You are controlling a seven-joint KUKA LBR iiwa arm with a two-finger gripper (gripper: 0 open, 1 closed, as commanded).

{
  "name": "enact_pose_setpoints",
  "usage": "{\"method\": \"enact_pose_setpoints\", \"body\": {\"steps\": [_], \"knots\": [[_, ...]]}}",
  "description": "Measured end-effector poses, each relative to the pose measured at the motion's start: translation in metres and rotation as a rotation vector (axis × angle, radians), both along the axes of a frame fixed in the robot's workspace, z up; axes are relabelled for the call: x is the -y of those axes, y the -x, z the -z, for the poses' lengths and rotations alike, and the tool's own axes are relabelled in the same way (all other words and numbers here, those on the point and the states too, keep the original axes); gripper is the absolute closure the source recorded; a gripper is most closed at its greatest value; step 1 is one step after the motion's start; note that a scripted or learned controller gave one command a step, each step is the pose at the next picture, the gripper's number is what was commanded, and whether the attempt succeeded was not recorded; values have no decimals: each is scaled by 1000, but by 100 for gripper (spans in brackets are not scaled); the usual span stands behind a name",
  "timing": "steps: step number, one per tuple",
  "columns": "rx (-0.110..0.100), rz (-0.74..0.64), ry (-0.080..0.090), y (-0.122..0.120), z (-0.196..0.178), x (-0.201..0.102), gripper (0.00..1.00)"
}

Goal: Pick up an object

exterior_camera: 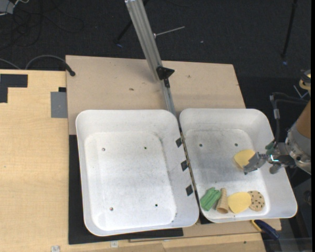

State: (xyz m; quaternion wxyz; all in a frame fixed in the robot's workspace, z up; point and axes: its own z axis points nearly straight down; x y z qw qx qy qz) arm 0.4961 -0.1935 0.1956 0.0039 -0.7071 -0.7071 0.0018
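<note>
The landmark here is the right shallow white bin point(220, 121), and everything is placed against it. Far to its left lies the pale wooden surface point(26, 156), with a grey square patch and black shapes near its upper edge. Just left of the bin, touching it along a shared rim with small black clips, sits the left shallow white bin point(127, 172), its floor speckled with dark marks. Behind both bins lies a tan board point(121, 85), and from it a slanted silver aluminium rail point(147, 38) rises up and away, its lower end meeting the bin's back-left corner.

Inside the right bin, along the front wall, a row of small things lies close together: a green ribbed toy vegetable point(210, 198) at the left, then a tan cone-shaped piece point(222, 200) touching it, then a yellow rounded toy piece point(239, 202), then a round brown cookie with dark chips point(256, 200) nearest the right wall. Farther back, towards the bin's right side, lies a yellow wedge-shaped toy piece point(244, 157). The tool point(253, 163) reaches in over the bin's right wall, its dark tip at the right edge of that yellow wedge, seemingly touching it. Whether its fingers are apart or together I cannot tell, and nothing is seen clamped between them. The grey arm point(299, 151) stands just outside the bin's right wall.
</note>
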Motion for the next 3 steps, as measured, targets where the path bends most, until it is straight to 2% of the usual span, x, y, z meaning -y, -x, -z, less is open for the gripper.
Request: {"method": "enact_pose_setpoints", "body": {"steps": [1,2,3], "knots": [[5,2,2,-1,-2,1,0],[0,1,0,2,56,9,0],[7,0,2,1,104,8,0]]}}
